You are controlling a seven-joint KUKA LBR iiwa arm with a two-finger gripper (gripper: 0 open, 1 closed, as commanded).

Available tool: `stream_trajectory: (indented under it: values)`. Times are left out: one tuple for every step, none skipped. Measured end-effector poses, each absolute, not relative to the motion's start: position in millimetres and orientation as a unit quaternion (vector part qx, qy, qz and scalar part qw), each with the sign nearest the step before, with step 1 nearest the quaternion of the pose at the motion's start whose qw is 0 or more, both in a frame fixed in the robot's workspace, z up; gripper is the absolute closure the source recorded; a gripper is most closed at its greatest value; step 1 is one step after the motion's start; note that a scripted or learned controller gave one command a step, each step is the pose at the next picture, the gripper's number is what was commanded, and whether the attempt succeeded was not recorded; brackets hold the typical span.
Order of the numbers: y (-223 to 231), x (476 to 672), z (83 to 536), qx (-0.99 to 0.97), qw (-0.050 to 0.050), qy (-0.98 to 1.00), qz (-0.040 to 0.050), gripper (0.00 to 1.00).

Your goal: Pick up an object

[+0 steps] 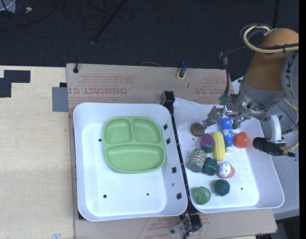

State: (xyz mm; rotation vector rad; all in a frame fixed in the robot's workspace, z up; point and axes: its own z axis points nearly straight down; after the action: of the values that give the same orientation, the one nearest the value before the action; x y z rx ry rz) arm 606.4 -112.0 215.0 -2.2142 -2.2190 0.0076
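Yellow corn cob (pixel 219 145), long axis near-vertical

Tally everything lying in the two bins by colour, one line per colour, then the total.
Green: 4, a divided plate, a ball, a dark ball, a dark cup
Yellow: 1, corn
Orange: 1
Blue: 1
Purple: 1
Brown: 1
Mixed colours: 2
Total: 11

Two white bins (pixel 88 193) on bench (pixel 28 158)
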Motion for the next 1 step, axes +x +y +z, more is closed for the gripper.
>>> stream_trajectory:
  values:
    - [-104.0, 611.0, 159.4, -0.707, 0.003, -0.707, 0.0021, 0.0]
